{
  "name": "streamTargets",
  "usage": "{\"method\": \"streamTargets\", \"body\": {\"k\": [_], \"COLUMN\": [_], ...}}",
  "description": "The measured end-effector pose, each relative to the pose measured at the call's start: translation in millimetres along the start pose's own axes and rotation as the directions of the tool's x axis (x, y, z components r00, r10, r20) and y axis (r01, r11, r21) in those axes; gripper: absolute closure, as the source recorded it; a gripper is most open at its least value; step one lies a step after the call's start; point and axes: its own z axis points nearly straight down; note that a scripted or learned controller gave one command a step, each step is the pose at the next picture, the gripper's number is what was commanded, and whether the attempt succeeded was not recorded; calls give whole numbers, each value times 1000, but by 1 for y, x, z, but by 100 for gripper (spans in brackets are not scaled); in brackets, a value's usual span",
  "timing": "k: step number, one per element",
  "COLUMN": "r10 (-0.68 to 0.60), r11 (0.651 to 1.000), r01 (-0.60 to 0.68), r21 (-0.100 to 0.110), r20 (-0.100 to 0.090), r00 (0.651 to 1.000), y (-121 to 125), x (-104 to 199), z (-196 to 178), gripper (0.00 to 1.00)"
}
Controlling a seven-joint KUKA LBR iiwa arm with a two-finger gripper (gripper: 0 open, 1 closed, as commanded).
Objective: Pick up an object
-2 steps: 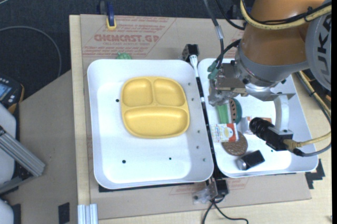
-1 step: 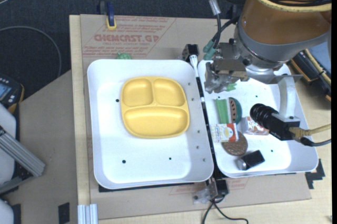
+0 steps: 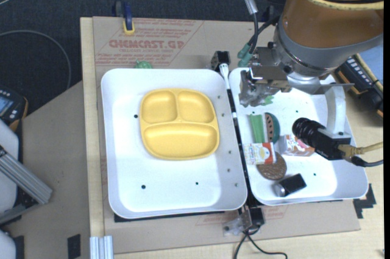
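Yellow tray (image 3: 179,124): left bin (image 3: 122,148), three compartments
Green strip (image 3: 256,128): right bin (image 3: 347,172), long axis up-down, just below gripper (image 3: 256,93)
Gripper: over bin's upper left corner; grip cannot be judged
Hidden: fingertips blurred, arm (image 3: 332,2) covers bin's top
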Motion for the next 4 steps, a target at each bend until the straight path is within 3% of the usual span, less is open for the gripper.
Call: {"method": "streamTargets", "body": {"k": [1,2,3,4], "r10": [4,-1,0,8], "r11": [1000,1000,1000,1000], "r01": [-4,1,0,-8], "r21": [1,8,4,-1], "r20": [0,0,-1,-1], "r00": [1000,1000,1000,1000], "y": [16,-1,0,0], "x": [-6,73,71,8], "z": [-26,5,-6,-29], "gripper": [100,100,100,100]}}
